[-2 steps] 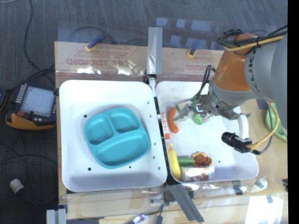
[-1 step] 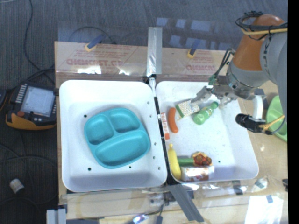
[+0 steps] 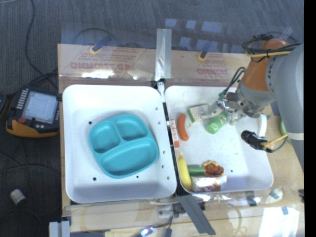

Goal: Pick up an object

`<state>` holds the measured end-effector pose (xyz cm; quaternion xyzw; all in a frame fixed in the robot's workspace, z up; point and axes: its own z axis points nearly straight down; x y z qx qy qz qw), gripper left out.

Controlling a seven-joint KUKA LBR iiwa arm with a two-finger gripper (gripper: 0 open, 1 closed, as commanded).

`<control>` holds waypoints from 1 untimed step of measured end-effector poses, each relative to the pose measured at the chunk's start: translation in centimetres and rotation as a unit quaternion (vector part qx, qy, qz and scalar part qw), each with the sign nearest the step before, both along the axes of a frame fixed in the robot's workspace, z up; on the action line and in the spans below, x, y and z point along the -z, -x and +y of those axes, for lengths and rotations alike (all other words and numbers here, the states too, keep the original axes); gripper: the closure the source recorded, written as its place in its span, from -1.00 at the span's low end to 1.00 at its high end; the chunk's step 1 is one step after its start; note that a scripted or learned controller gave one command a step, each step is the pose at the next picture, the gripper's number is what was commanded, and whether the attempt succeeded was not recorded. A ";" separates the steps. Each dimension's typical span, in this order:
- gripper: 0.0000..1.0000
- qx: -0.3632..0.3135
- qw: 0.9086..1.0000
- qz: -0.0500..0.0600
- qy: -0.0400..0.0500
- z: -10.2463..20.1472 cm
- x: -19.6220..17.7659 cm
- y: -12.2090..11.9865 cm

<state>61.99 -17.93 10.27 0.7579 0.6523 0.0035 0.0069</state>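
Left bin (image 3: 74, 100): holds a teal divided plate (image 3: 123, 144), lying flat near the middle; no loose items seen on it.
Divider: the two bins meet at a shared rim; an orange carrot-like piece (image 3: 182, 126) lies in the right bin (image 3: 256, 174) just beside that rim.
Near edge, right bin: yellow banana (image 3: 183, 172) along the left wall; beside it a cluster of a green piece, a red-topped item (image 3: 213, 168) and a pale packet (image 3: 208, 183), touching one another.
Candidate target: green object (image 3: 213, 126), toward the far edge of the right bin, next to a small speckled card (image 3: 197, 112).
Tool (image 3: 228, 108): low over the far part of the right bin, right at the green object; cannot tell whether it is open or closed, and no grip is confirmed.
Step in hand (judgement): closing in on the green object.
Doing it well: centre over the green body, come down straight, close only once it sits squarely between the contact surfaces.
In the way: the speckled card, touching or nearly so, may get dragged; the far bin wall is near.
Off the bins: handheld pendant (image 3: 32, 113) on the floor past the worktop's left edge.
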 end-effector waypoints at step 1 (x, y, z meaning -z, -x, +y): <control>-1.00 0.014 1.000 -0.006 0.004 1.7 0.5 0.4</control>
